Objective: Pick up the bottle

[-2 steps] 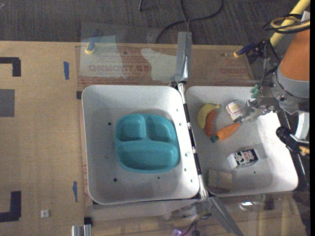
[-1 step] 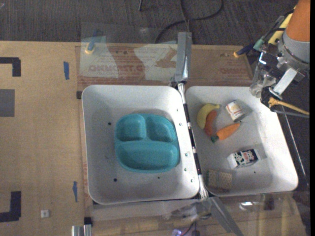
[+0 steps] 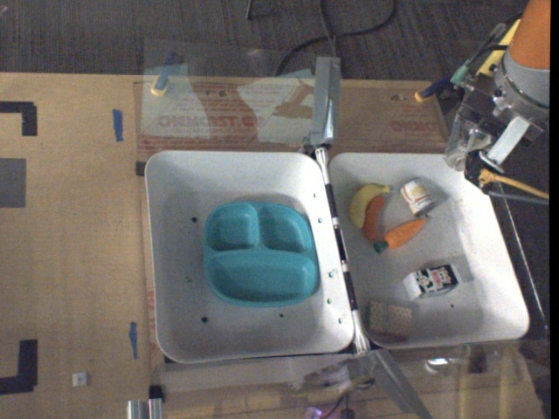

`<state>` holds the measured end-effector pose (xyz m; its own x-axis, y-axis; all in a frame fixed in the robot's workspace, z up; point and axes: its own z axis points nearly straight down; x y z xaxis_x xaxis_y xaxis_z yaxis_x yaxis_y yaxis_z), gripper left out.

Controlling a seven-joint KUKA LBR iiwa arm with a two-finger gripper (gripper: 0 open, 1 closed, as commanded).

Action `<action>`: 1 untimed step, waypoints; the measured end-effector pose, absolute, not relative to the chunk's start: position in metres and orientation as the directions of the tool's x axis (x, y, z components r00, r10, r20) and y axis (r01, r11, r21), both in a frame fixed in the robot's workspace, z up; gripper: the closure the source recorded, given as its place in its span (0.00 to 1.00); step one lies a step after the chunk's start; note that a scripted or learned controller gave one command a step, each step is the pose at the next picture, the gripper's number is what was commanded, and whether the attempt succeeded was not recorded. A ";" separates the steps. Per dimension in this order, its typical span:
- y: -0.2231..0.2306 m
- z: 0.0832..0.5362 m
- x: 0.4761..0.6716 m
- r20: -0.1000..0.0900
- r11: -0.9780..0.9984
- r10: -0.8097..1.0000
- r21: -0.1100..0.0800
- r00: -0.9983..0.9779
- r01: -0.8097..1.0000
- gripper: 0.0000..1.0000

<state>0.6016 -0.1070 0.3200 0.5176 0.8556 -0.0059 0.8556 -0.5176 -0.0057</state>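
The bench point(image 3: 70, 260), a tan board, runs along the near edge. Black L-shaped marks point(image 3: 19, 118) and strips of blue tape point(image 3: 117, 125) are fixed to its left portion.

Two white bins sit side by side on the bench, joined by a metal strip. The left bin point(image 3: 175, 182) holds a teal tray point(image 3: 260, 252) with three compartments, lying flat near the bin's centre.

The right bin point(image 3: 498, 269) holds the loose items:
- a bottle point(image 3: 417, 196), small and white, lying in the far part of the bin;
- a banana point(image 3: 367, 202), just left of the bottle;
- a carrot point(image 3: 402, 233), just near-side of the bottle, angled across the bin floor;
- a carton point(image 3: 431, 280), black and white, in the near half;
- a sponge point(image 3: 389, 319), at the near left corner.

Task status: not started, as judged from position. The bottle rests on the bin floor, untouched. The gripper point(image 3: 476, 147) is above the far right corner of the right bin, apart from the bottle. Its state cannot be determined here, and nothing is seen in it.

Remaining steps: move the gripper left over the bottle, descend, close, lift. The carrot and banana lie close to the bottle; clearance on that side appears limited.

Beyond the bench, the floor point(image 3: 105, 16) is dark carpet, with a black cable point(image 3: 354, 7) looping across it.
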 end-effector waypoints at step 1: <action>-0.104 0.328 0.602 -0.009 -0.514 0.858 -0.009 0.513 0.858 1.00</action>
<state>0.6020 -0.1045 0.3282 0.5134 0.8581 -0.0090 0.8580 -0.5135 -0.0092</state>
